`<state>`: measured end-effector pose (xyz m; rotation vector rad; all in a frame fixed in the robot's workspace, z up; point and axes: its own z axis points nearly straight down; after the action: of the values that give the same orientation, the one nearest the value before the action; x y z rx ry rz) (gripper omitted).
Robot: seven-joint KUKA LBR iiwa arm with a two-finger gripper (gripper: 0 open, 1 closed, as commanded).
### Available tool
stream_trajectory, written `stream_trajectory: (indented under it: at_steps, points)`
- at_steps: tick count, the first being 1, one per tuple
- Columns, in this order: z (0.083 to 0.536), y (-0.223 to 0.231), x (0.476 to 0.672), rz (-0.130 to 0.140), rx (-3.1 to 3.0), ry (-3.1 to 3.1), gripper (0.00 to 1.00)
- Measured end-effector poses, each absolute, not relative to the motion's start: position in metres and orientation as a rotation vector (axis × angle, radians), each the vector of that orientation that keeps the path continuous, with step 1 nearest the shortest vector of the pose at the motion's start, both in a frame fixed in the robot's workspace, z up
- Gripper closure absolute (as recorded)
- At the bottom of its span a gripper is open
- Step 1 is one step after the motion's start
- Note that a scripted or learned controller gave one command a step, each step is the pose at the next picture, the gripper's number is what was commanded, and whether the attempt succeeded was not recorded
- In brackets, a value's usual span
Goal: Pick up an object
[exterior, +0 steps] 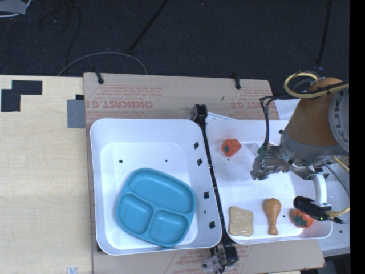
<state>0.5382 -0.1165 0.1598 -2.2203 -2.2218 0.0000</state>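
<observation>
Objects for picking lie in our right bin [274, 133]: an orange-red toy fruit [231, 147] near the back, a toast slice [241, 221], a drumstick [273, 214] and a red piece [301, 218] along the front. Our gripper [260, 171] hangs over the bin's middle, holding nothing. The left bin [114, 136] contains a blue divided plate [155, 206].

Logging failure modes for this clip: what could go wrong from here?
1. The tool sits over bare floor of the right bin, between objects, so closing here would likely grab nothing.
2. The orange toy looks small and rounded and may slip.
3. The drumstick and bread slice lie close together; a descent could nudge either.
</observation>
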Motion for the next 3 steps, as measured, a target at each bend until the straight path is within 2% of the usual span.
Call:
stream_trajectory:
  at_steps: [1, 2, 3]
  points:
    - [0.203, -0.120, 0.543, 0.000, -2.221, -2.223, 1.00]
    - [0.266, -0.123, 0.543, -0.004, -2.223, -2.225, 1.00]
    - [0.248, -0.074, 0.553, 0.004, -2.216, -2.221, 1.00]
